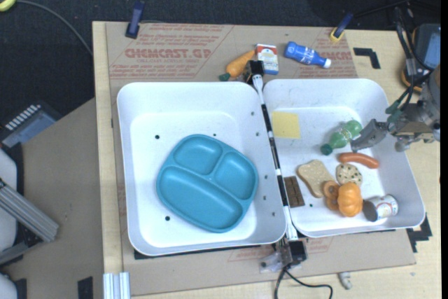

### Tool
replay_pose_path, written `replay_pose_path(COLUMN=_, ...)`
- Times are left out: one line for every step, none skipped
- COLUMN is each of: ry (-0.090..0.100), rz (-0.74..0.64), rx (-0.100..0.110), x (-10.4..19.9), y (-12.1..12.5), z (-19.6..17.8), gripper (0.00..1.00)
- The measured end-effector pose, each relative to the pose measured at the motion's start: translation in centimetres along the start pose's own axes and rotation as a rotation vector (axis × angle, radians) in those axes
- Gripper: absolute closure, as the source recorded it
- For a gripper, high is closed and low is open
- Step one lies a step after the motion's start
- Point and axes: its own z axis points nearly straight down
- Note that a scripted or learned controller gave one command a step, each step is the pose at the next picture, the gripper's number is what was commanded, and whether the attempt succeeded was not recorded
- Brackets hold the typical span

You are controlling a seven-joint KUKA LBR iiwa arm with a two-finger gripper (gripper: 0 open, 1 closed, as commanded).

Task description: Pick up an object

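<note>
The right bin (364, 91) holds several toy foods. Among them are a yellow cheese slice (285, 124), a green vegetable (340, 136), a red sausage (359, 160) and a bread slice (314, 176). A cookie (348, 174), an orange pumpkin (348, 199), a small can (381, 207) and a brown chocolate bar (292, 191) lie there too. My gripper (367, 136) reaches in from the right edge, low over the bin. It sits just right of the green vegetable and above the sausage. Nothing is seen in its hold.
The left bin (140, 108) holds a blue divided plate (206, 182). Behind the bins on the cardboard lie a carrot (240, 64), a small carton (267, 58) and a blue bottle (306, 54). Blue clips (134, 19) pin the back corners.
</note>
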Motion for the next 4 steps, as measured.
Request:
replay_pose_path(ry=0.001, rz=0.000, rx=0.001, x=-0.7, y=7.7, z=10.5, gripper=0.00)
replay_pose_path(ry=0.001, rz=0.000, rx=0.003, x=-1.2, y=8.6, z=19.6, gripper=0.00)
replay_pose_path(ry=-0.002, rz=0.001, rx=-0.002, x=-4.7, y=10.8, z=19.9, gripper=0.00)
replay_pose_path(ry=0.002, rz=-0.001, rx=0.001, x=4.0, y=7.8, z=20.0, gripper=0.00)
